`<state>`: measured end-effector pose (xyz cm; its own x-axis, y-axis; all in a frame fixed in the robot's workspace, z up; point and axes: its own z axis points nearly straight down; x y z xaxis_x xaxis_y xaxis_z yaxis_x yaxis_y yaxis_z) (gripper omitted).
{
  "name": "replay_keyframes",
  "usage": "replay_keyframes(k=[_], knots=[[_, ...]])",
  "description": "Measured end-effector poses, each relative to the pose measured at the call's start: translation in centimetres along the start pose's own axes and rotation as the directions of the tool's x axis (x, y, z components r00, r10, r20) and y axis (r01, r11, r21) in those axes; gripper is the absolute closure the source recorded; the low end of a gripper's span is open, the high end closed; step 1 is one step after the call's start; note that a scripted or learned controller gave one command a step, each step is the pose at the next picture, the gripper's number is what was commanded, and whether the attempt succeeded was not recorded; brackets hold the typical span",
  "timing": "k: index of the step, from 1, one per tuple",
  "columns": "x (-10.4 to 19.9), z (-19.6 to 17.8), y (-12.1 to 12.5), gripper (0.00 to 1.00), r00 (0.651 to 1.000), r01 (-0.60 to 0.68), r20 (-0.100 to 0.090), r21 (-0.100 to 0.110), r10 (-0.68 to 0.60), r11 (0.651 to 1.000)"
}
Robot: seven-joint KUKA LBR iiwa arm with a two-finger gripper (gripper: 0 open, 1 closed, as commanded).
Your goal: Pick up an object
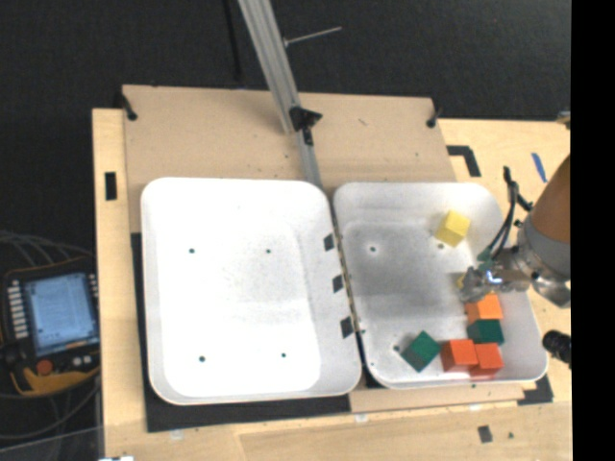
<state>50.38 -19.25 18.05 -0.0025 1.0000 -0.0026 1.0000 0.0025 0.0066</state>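
The right bin [384,219] holds several small blocks. A yellow block [453,227] lies near its far side. A green block [420,351] sits near the front, with orange-red blocks [470,354] beside it. An orange block [486,307] and a dark green block [487,331] lie stacked along the right side. My gripper [480,281] reaches in from the right and hovers just above the orange block, at the bin's right wall. Its fingertips are too small and blurred to read.
The left bin [163,257] stands beside the right one. A slanted metal pole [274,56] rises behind the bins. A handheld control pendant [53,315] lies off the bench at the left.
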Motion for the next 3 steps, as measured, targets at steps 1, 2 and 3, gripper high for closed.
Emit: replay_keyframes(k=[1, 2, 3], knots=[[-0.4, -6.4, -0.2, 1.0, 1.0, 0.001, 0.001, -0.003, -0.001, 1.0], [-0.5, -9.3, 0.0, 1.0, 1.0, 0.002, -0.001, 0.001, -0.002, 1.0], [4.3, -9.8, 2.6, 1.0, 1.0, 0.006, -0.003, 0.003, -0.006, 1.0]])
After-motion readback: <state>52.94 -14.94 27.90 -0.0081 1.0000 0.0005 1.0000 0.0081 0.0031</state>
